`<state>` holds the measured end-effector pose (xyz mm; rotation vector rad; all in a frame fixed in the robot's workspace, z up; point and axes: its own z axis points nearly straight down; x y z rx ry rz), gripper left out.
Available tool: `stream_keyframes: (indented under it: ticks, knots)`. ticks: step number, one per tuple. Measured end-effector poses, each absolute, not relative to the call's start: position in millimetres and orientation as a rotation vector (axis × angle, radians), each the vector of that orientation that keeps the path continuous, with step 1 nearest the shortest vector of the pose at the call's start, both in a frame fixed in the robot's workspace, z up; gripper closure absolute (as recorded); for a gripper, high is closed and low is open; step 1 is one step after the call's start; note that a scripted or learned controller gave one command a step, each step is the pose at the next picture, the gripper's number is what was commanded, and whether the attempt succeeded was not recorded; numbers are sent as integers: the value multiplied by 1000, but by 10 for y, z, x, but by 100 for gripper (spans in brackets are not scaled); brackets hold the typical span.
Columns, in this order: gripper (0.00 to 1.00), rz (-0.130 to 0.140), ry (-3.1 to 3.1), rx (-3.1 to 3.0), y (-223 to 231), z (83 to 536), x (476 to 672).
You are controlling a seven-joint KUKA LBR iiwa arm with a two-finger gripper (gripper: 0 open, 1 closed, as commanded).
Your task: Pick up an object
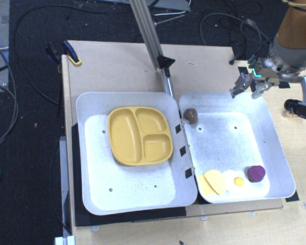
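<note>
My gripper (pixel 247 90) hangs above the far right corner of the right bin (pixel 275 137), its two fingers spread apart with nothing between them. In that bin a small brown ball (pixel 190 116) lies at the far left corner. Along the near edge lie a pale yellow flat piece (pixel 214 181), a small yellow round piece (pixel 238 181) and a purple round object (pixel 256 173). All of these sit well away from the gripper.
The left bin (pixel 92 188) holds a yellow divided plate (pixel 141 135). A metal pole (pixel 149 27) slants down to the gap between the bins at the back. Cables lie on the dark floor beyond the bench.
</note>
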<state>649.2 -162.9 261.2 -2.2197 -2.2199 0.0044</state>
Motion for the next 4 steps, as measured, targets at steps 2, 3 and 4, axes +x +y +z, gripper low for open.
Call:
stream_keyframes:
  ticks: [2, 3, 4]
  knots:
    - [0, 4, -2219, -2221, -1694, 2180, 6491]
    - [0, 3, -2222, -2219, -1688, 1741, 6541]
    - [0, 3, -2220, -2222, -1777, 1261, 6527]
